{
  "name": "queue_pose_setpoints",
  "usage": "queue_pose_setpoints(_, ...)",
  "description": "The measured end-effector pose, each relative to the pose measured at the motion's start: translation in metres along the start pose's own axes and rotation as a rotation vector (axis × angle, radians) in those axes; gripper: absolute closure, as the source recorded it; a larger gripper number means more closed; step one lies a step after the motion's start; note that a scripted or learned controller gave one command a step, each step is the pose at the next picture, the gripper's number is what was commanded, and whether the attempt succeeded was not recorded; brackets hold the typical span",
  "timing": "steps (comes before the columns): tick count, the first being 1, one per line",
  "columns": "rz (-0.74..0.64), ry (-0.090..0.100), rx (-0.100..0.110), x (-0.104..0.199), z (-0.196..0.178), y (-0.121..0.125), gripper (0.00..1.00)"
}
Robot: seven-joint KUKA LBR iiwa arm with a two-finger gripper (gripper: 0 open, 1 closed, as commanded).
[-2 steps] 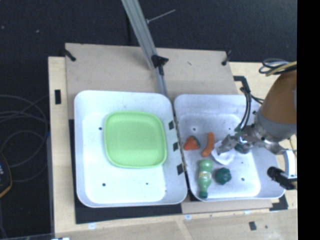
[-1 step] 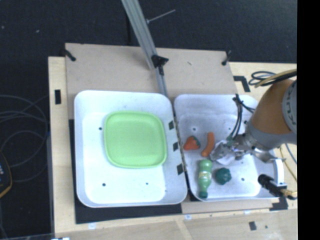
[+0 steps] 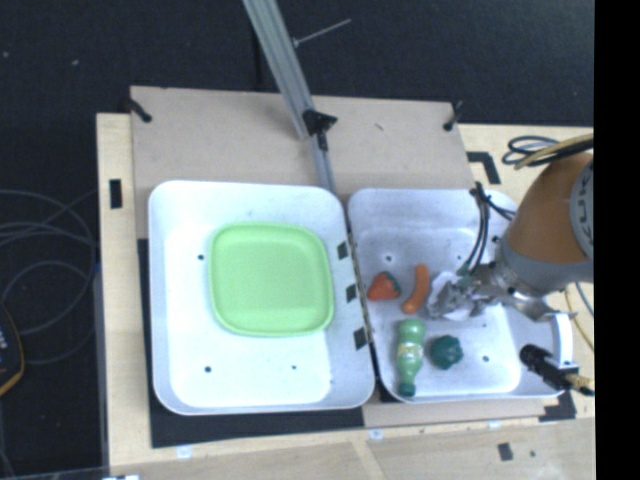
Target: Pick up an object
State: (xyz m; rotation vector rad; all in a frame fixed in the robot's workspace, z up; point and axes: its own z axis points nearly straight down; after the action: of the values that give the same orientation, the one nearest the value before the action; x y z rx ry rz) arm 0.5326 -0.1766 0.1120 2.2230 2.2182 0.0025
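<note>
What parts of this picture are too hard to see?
- Claw: blurred in the camera view; open or shut is unclear.
- Arm: cut off by the right edge.
- Green bottle: label too small to read.
- Dark green thing: too small to identify.

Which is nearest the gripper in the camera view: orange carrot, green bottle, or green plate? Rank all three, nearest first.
Measured from the gripper in the right bin:
1. Orange carrot, just to the image left of the gripper.
2. Green bottle, below and left, near the bin's front edge.
3. Green plate, far off in the left bin.
</note>
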Motion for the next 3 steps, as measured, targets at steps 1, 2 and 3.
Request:
queue_pose_setpoints(1, 0.0, -0.002, -0.003, -0.01, -0.048, 0.0, 1.0)
queue_pose_setpoints(2, -0.002, -0.002, -0.003, -0.018, -0.095, 0.007, 1.0)
queue_pose_setpoints(3, -0.002, -0.001, -0.001, -0.018, -0.127, 0.008, 1.0)
